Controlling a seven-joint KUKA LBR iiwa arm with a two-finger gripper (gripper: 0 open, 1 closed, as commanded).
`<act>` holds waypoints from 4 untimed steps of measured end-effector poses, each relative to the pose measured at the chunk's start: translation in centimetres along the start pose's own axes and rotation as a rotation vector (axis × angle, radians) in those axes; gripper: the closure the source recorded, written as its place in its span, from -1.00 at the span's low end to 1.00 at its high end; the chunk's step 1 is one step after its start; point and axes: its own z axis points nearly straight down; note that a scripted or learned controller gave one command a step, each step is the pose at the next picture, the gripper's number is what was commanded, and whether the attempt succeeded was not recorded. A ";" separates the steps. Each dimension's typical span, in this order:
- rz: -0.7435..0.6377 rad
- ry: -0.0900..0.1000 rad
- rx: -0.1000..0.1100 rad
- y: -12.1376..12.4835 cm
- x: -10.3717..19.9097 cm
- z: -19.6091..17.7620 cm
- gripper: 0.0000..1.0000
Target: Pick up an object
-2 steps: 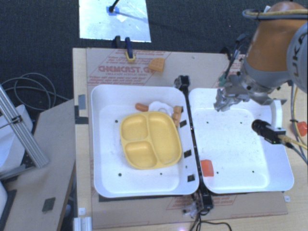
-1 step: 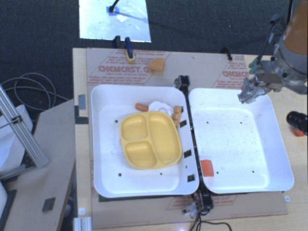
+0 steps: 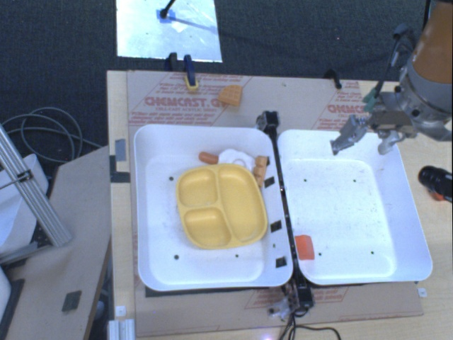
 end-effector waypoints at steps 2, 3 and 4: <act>0.003 0.000 -0.001 -4.3 -3.2 -3.8 -1.00; -0.015 0.005 0.000 -4.3 14.0 -3.7 -1.00; -0.002 0.002 -0.003 -4.2 13.0 -4.9 1.00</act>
